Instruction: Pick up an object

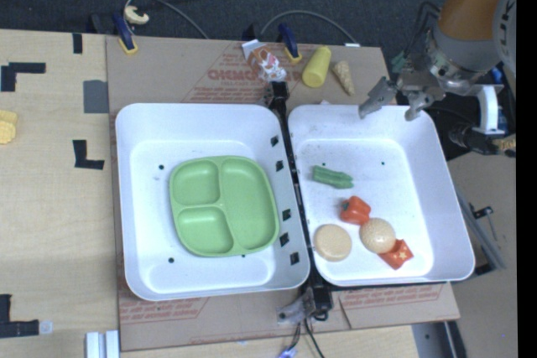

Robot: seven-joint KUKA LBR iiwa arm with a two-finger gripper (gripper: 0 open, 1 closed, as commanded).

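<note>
Gripper (392, 101) hovering over the far edge of the right bin (436, 172), fingers spread apart and holding nothing.

The arm (474, 8) is reaching in from the right, above the bin's far right corner. Inside the right bin, a green pod (332, 176) is lying near the centre; a red pepper piece (356, 210) is sitting nearer the front, with a tan bun (333, 243), a round beige item (377, 235) and a small red piece (397, 254) lying close together by the near wall. The left bin (138, 180) is carrying a green divided plate (224, 205). A yellow object (316, 66) is resting on the table (50, 180) beyond the bins.
</note>
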